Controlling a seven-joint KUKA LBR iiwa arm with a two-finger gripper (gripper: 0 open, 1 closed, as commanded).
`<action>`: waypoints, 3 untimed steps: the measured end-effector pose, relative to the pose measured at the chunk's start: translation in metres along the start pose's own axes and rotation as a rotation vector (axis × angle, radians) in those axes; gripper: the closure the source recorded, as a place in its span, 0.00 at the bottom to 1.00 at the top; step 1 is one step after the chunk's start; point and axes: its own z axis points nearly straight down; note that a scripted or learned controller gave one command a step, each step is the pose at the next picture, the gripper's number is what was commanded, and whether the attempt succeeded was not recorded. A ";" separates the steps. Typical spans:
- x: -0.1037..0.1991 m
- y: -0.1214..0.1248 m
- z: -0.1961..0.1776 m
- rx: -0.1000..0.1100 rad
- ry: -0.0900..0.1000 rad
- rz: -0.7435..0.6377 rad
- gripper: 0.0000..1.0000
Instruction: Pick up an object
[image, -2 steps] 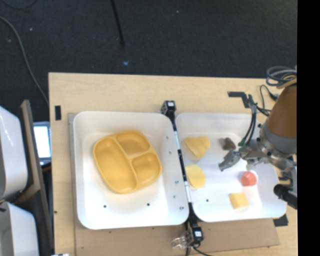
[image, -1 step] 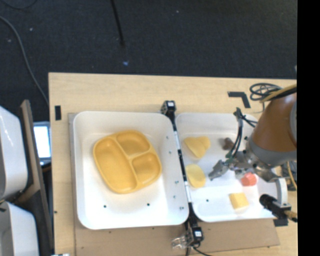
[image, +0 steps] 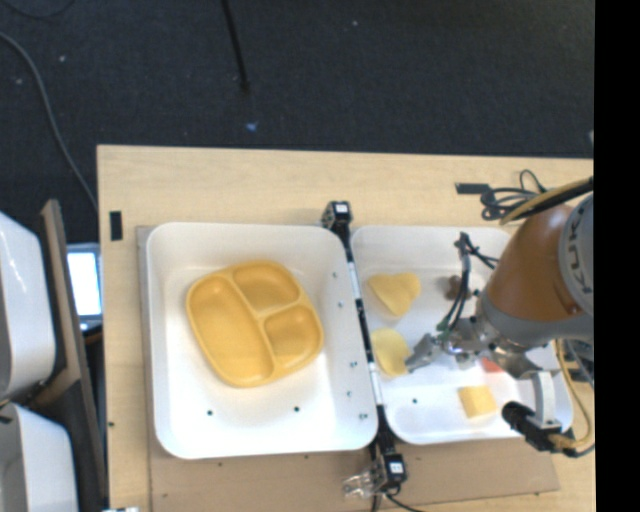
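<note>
The arm comes in from the right, its orange band (image: 535, 265) hanging over the right-hand bin (image: 425, 425). The tool (image: 428, 352) sits low in that bin, reaching toward the divider between the two bins. I cannot tell from here how it is set, the tip being a small dark tangle of metal.

Right at the tool's tip, on its left, lies a pale yellow piece (image: 389, 352), close enough that the two look to touch, though nothing shows it being pinched. Up beyond the tool, further into the bin, rests a second yellow piece (image: 394, 292), roughly heart-shaped and lying flat. Behind the tool and toward the near edge sits a small yellow block (image: 478, 402), just beside the arm's body.

Well off past the divider, the left bin (image: 170, 420) holds a yellow sectioned plate (image: 253, 322) with three compartments, lying flat. Both bins rest on the pale wooden surface (image: 200, 180).
</note>
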 end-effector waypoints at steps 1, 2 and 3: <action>-0.001 0.001 -0.012 -0.004 -0.001 0.001 1.00; 0.006 0.000 -0.072 -0.009 -0.001 -0.001 1.00; 0.005 0.001 -0.124 -0.009 -0.001 -0.001 1.00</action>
